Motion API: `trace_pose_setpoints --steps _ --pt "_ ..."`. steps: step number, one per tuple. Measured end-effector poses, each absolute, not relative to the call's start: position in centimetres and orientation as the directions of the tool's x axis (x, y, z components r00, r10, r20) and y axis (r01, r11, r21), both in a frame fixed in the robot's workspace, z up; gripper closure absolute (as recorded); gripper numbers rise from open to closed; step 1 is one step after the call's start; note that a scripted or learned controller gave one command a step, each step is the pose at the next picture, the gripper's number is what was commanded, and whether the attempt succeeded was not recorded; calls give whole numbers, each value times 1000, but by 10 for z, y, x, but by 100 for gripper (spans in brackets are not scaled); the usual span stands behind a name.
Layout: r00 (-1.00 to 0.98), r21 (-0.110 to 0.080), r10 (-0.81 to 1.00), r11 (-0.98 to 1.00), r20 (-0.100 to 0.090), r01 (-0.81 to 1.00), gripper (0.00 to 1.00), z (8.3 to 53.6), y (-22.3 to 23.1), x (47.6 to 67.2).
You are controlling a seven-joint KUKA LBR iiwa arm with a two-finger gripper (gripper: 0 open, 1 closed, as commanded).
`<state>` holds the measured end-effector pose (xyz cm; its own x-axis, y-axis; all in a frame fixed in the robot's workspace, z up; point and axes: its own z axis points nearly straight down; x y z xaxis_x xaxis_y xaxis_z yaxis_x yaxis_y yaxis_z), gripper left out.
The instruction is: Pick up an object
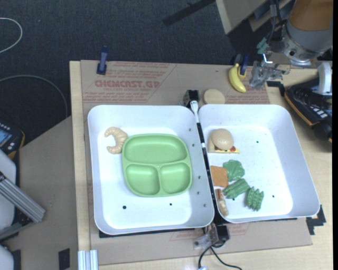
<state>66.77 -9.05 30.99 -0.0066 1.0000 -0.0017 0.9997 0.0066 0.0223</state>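
Observation:
My gripper (260,73) hangs above the bench behind the right bin (285,126), outside its far rim and just right of a yellow toy banana (237,79). Nothing shows in its grasp. The right bin holds a toy burger (222,140) near its left wall, an orange slab (218,175), and three green leafy pieces (233,169) (237,187) (254,199) toward the front. In the left bin (100,174) a green divided plate (157,163) lies in the middle with a tan croissant (115,139) at its upper left.
A beige round piece (214,96) rests on the brown board behind the bins' shared edge. A blue clip (102,60) sits at the board's far left. Black equipment (311,108) stands to the right of the right bin. The arm's orange band (311,16) is at top right.

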Motion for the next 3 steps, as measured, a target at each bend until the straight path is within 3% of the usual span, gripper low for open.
trace_pose_setpoints --steps 1,2,3 --pt "-1 -10 1000 1 2 1000 100 222 -70 640" --pt "1 -11 1000 -1 3 1000 100 193 -49 563" --pt "-1 -9 1000 1 3 1000 100 184 -18 501"
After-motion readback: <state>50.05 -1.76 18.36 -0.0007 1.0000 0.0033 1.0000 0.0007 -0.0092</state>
